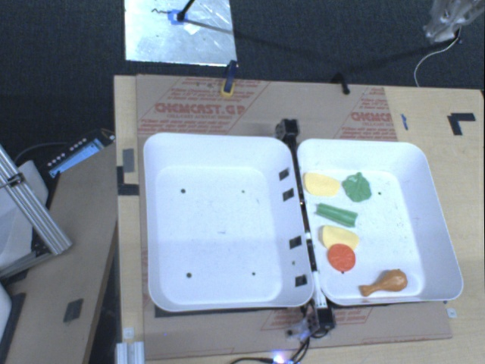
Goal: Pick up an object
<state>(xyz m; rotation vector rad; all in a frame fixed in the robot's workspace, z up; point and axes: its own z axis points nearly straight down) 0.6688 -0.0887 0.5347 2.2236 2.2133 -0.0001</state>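
Drumstick (384,282), brown, glossy, lying in right bin (436,203)

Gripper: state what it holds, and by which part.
Nothing is held. The gripper sits at the top right corner, away from the right white bin, with no object between its fingers.

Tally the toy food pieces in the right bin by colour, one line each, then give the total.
Yellow: 2, the oval yellow piece and the yellow wedge.
Green: 2, the leafy green clump and the long green pod.
Red: 1, the round red disc.
Brown: 1, the brown plastic drumstick.
Total: 6.
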